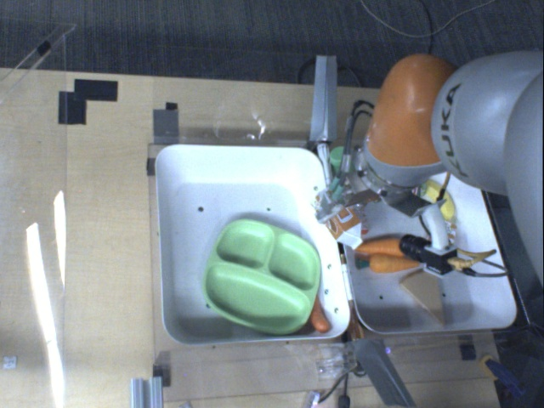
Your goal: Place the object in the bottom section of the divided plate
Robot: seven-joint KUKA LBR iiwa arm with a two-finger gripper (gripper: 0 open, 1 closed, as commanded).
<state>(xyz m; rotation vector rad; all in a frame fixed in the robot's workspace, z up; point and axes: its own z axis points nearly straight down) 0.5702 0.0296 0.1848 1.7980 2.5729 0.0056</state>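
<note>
Gripper [340, 204] hangs over the right bin's [476, 317] left rim; opening indeterminate. Recommend confirming a held object before crossing to the plate [263, 274].

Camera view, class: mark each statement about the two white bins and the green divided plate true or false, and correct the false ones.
1. The green divided plastic plate lies in the left white bin. True.
2. Two orange carrots lie in the right white bin. True.
3. The plate's three sections hold carrots. False: its sections hold nothing; a small orange piece lies beside the plate's rim in the bin.
4. The grey arm reaches in from the view's left. False: it comes from the right, its gripper near the wall between the bins.
5. A tan wedge-shaped block lies in the right bin. True.
</note>
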